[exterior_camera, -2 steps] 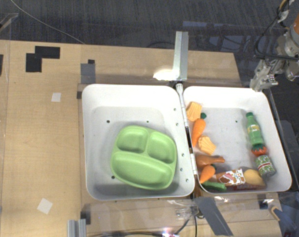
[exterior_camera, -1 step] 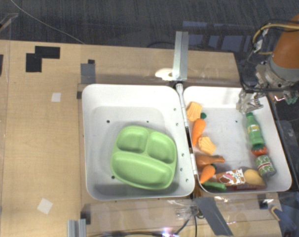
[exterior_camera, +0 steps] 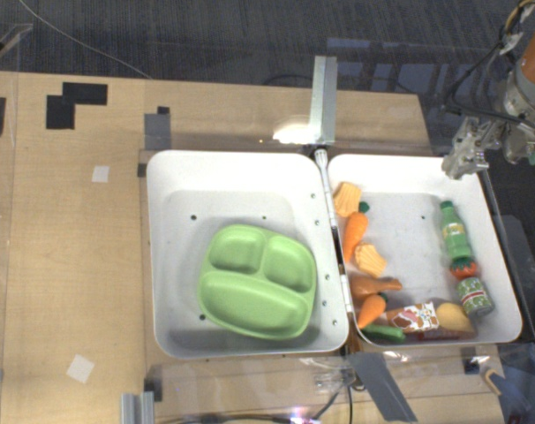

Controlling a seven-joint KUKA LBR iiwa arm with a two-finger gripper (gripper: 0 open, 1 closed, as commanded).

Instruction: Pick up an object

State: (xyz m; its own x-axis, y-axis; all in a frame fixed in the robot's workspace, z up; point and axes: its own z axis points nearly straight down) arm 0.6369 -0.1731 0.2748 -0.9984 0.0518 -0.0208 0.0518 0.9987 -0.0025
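Camera view: I am watching the grey arm's two-finger gripper (exterior_camera: pixel 466 155) hanging over the far right corner of the right white shallow bin (exterior_camera: pixel 409 208). Nothing is sitting between its parts; whether it is released or clenched I cannot tell from here.

Pickable things are lying in that right bin: a green plastic bottle (exterior_camera: pixel 454 233) along the right wall, a small jar with a red cap (exterior_camera: pixel 473 293) just nearer, an orange toy carrot (exterior_camera: pixel 356 232) by the left wall, and a cluttered heap along the near edge. The left white bin (exterior_camera: pixel 170 263) is carrying a green sectioned plastic tray (exterior_camera: pixel 259 281).

I am judging the green bottle the best target: nearest, with bare floor to its left. Straddling its short width should be working best.
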